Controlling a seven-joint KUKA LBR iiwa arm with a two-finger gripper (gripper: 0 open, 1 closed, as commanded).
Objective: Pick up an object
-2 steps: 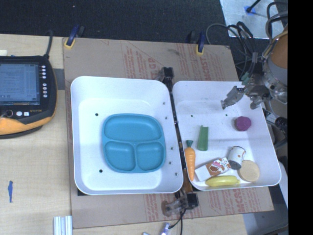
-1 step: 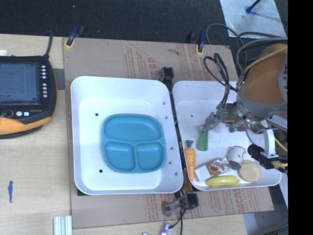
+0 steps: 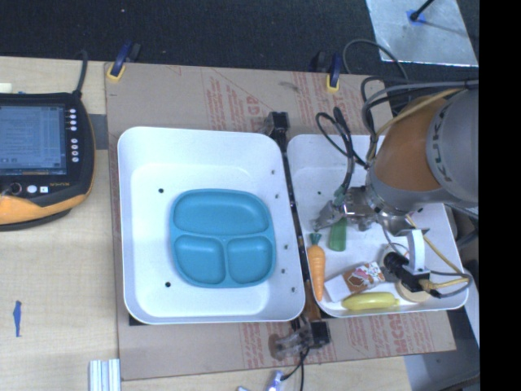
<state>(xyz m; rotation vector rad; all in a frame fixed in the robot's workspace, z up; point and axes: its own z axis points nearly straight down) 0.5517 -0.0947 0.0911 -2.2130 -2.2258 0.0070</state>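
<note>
Your gripper (image 3: 335, 216) hangs low in the right bin (image 3: 313, 173), near the wall that bin shares with the left bin (image 3: 146, 218). You cannot tell from this slant whether it is spread or closed, because the wrist covers it from above. The likeliest target, a small green piece (image 3: 338, 236), lies just below the gripper tip, touching it or very nearly; nothing shows it as held. Watch for a miss: if the grasp comes down off-centre, the green piece will probably skid toward the carrot (image 3: 317, 271), which lies just beside it along the shared wall. A sideways nudge could also roll the carrot against that wall, where a clean grip gets harder. The banana (image 3: 370, 301) and a small brown packet (image 3: 364, 277) crowd the near corner, so you have little room to sweep that way. The open floor in this bin is at its far end, above the gripper. The left bin holds a blue divided plate (image 3: 221, 236) with bare white floor around it. Straight up is your safest way out.
</note>
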